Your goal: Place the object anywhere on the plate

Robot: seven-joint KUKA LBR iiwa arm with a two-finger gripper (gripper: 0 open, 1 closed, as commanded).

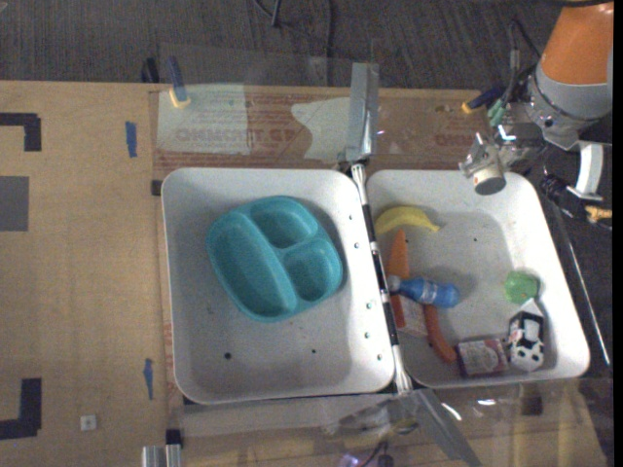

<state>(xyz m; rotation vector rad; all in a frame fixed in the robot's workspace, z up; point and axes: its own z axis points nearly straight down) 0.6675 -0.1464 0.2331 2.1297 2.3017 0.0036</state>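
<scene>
Left, smooth teal three-compartment plate [275, 257], right, curved yellow banana [406, 221], pincer [484, 171] metallic, grip state unclear

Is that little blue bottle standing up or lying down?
Lying down. The blue bottle rests on its side in the right bin, across the orange carrot.

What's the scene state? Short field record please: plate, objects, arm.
plate: teal divided plate, in left bin, nothing on it
right bin: banana, carrot, blue bottle, green item, small boxes
arm: gripper above right bin's far edge, nothing seen held
task: not done
</scene>
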